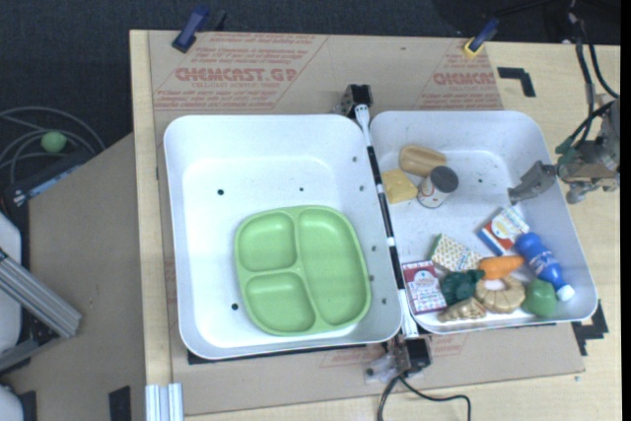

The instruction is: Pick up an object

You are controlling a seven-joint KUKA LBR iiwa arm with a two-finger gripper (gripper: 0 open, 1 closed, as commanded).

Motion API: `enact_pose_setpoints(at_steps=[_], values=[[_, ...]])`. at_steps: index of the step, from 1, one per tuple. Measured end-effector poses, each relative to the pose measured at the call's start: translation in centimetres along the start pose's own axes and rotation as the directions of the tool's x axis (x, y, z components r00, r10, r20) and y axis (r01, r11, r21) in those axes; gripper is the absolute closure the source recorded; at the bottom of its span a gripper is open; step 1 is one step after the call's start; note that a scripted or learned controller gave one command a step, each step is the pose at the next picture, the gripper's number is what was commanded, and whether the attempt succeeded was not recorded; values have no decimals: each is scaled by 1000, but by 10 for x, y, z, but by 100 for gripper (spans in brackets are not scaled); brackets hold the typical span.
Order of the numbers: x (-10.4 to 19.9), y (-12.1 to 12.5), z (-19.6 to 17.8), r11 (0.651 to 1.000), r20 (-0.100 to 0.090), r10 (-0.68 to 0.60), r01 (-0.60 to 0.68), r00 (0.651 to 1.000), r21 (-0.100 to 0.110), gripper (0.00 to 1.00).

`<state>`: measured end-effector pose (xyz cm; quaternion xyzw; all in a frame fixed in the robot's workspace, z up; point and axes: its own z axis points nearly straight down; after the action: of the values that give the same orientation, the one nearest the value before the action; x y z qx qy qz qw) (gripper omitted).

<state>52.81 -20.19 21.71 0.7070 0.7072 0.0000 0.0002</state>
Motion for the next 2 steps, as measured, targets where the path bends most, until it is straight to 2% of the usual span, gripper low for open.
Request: enact_pose_setpoints(at_steps=[1, 2], values=[[10, 1, 78, 1000, -1, 0, 0, 1000, 3, 0], [40, -10, 126, 1000, 6, 1, -1, 1000, -12, 0]])
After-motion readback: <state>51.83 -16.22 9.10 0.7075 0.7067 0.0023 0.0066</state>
